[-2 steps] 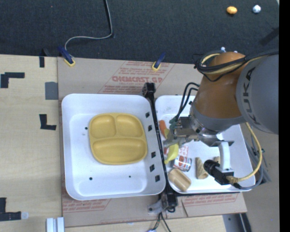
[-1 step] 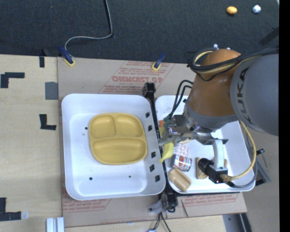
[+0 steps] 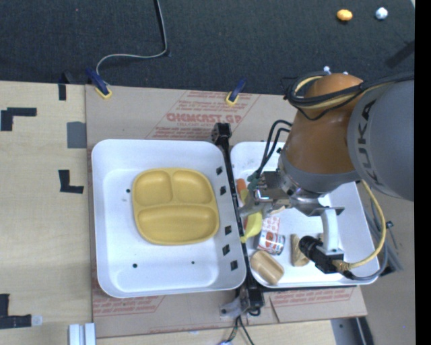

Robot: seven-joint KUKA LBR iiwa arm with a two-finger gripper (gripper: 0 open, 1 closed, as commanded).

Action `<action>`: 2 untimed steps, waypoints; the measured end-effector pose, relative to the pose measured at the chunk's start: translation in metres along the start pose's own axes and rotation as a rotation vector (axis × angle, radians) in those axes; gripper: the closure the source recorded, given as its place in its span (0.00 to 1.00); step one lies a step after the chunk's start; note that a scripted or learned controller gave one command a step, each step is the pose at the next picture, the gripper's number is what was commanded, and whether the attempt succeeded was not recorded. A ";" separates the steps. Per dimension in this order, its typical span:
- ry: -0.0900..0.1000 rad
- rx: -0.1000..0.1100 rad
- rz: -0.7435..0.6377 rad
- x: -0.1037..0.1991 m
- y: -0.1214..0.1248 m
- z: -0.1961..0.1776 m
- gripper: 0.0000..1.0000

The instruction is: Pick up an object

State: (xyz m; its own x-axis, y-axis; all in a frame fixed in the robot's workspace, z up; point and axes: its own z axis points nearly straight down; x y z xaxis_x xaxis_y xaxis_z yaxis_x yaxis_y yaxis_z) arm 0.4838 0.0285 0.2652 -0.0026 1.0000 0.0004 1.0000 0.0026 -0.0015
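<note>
At the near edge, a cardboard sheet (image 3: 316, 311) is seen under both bins. Just beyond it, in the near left corner of the right bin (image 3: 355, 202), a brown bread-like piece (image 3: 267, 267) is lying on the bin floor. A small brown item (image 3: 298, 250) is spotted just to its right, beside a black fitting on a yellow hose (image 3: 367, 259). A little farther in, a red-and-white packet (image 3: 271, 237) is lying tilted. A yellow banana-shaped item (image 3: 252, 226) is set just to the packet's left, close to the bin's left wall.

Directly above these, the gripper (image 3: 259, 204) is poised low over the left part of the right bin. It is carried by the grey arm (image 3: 387, 135) with its orange band (image 3: 323, 121). Its tip is hidden under the wrist, so whether it is apart or together cannot be told. An orange item (image 3: 241, 192) is glimpsed against the bin wall, just left of the gripper.

In the left bin (image 3: 108, 202), a yellow divided plate (image 3: 176, 205) is laid flat near the middle, well apart from the gripper.

Farther back, two blue-and-yellow clamps (image 3: 100, 85) (image 3: 236, 94) are seen at the cardboard's far edge. A light cable (image 3: 135, 54) is looped over the dark floor (image 3: 236, 34). At the far right, a small orange ball (image 3: 344, 14) is noted.
</note>
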 end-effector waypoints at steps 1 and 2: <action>-0.001 0.000 0.001 -0.003 0.005 0.004 1.00; 0.000 -0.001 -0.001 0.015 0.000 0.000 1.00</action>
State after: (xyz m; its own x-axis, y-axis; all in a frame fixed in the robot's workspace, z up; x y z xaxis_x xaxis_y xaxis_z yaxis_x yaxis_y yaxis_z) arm 0.4838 0.0436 0.2652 -0.0032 1.0000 0.0005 1.0000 0.0032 -0.0010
